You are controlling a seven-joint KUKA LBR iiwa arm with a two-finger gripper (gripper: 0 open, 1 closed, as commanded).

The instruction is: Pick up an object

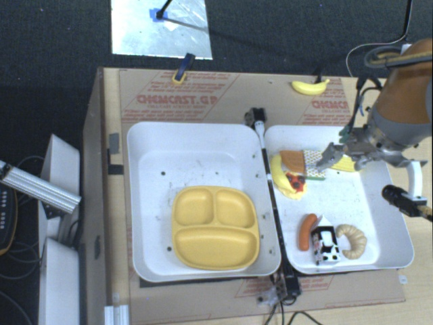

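- The candidates for picking all lie in the right bin (389,259): a heap of toy food (292,173) near its upper left corner (a brown slice on top of something yellow, with a red patch), a sausage (308,230) lower down, a small black-and-white carton (325,246) just beside the sausage, and a pale croissant (352,240) touching the carton's right side.
- None of these is lifted; each rests on the bin floor, so the pick itself is not yet done.
- The gripper (329,158) hangs low over the upper part of the right bin, just right of the heap, with a yellow piece (346,163) close under the wrist. Whether its jaws are spread or closed I cannot tell (they are too small and blurred), and nothing shows plainly between them.
- By my reading the task is at the approach or reach stage: closing on an item and raising it are left.
- Further out, the left bin (145,181) holds a yellow divided plate (215,227), and a toy banana (310,85) lies on the bench beyond both bins.
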